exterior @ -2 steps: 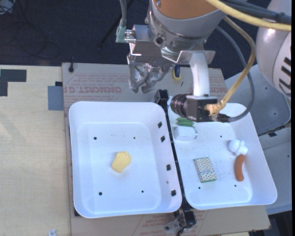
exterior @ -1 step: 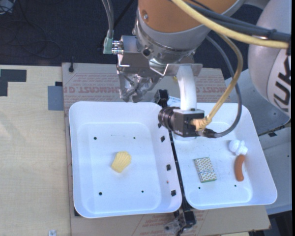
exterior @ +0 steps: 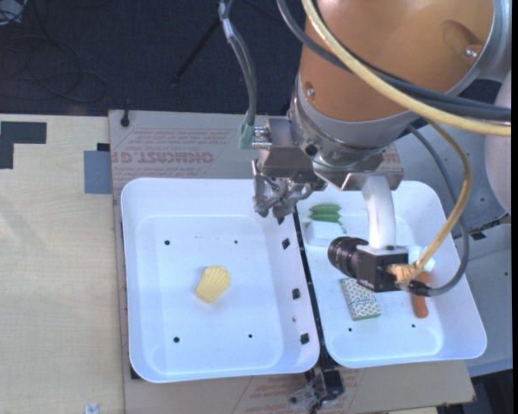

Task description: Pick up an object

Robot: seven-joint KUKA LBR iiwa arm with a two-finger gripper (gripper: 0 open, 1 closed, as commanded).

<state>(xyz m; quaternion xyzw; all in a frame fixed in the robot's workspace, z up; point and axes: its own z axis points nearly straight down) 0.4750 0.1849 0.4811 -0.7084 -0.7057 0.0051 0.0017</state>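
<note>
1. Grey arm's two-finger gripper (exterior: 274, 203) is hovering above the divide between the two white bins; finger state: cannot tell.
2. Yellow ridged shell-shaped object (exterior: 212, 284) is lying in the left shallow white bin (exterior: 155, 352), well apart from the gripper.
3. Green pod-like item (exterior: 325, 212), patterned rectangular packet (exterior: 361, 300) and orange stick (exterior: 420, 304) are lying in the right shallow white bin (exterior: 453, 335).

The arm (exterior: 397, 50) is cut off by the top edge and hides the far rim of the right bin (exterior: 449, 335), part of the green thing (exterior: 326, 213) and the patterned block (exterior: 361, 300); the pincer's (exterior: 276, 205) grip is unclear.
</note>
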